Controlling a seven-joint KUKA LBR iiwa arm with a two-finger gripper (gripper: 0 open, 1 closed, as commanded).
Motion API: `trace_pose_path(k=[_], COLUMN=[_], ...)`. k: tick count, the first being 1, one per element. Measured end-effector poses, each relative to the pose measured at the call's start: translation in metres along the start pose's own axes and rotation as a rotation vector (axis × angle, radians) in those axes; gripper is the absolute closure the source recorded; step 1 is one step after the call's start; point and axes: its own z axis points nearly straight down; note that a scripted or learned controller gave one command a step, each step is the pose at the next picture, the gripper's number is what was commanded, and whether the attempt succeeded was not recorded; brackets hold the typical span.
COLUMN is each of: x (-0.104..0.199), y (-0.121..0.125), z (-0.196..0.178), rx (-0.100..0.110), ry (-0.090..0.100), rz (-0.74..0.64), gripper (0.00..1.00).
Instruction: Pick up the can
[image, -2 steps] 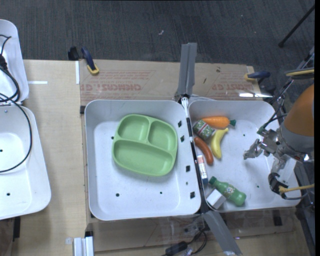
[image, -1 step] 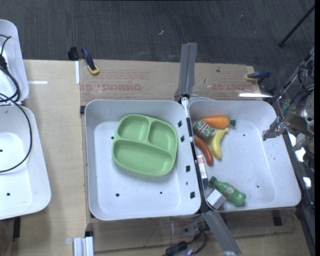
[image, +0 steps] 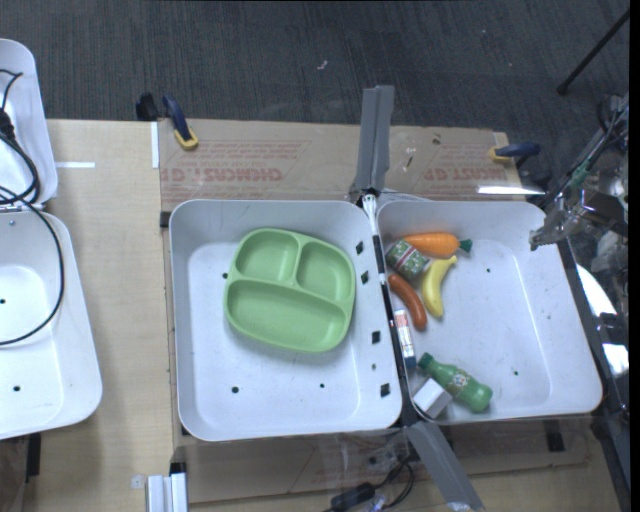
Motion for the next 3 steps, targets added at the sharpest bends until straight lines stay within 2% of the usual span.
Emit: trace_pose_path(k=[1, 2, 3], x=[0.007, 0.007, -0.006], y=[0.017, 0.017, 0.016], z=[0.124, 0.124, 0.182], rx=[0.002, 0.001, 0.004], ry=[0.001, 0.001, 0.002], rz=[0.047, 0.047, 0.189], gripper=[0.0, 0.0, 0.0])
